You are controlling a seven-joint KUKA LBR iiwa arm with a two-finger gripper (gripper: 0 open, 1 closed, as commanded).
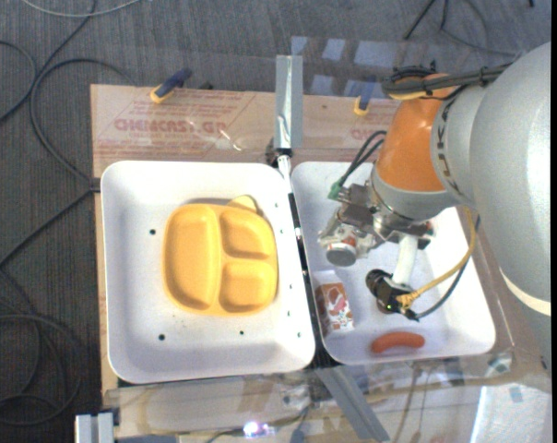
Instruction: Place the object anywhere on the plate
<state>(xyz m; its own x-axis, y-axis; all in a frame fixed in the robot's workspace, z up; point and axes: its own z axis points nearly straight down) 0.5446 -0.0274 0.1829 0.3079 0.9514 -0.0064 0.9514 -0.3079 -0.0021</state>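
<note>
We read this as early: the plate (221, 257), yellow with three compartments, sits bare in the left bin (131, 340), centre-left of frame, so nothing is placed yet. The gripper (345, 245) is low in the right bin (472, 326), right of centre, over a small silver-and-red thing we can't identify; whether its fingers are open or closed on anything we cannot tell. Candidate objects lie in that bin's lower part: a red-brown packet (335, 306) by the left wall and a red-orange sausage (397, 342) near the bottom edge. Pick, carry and place all remain.
</note>
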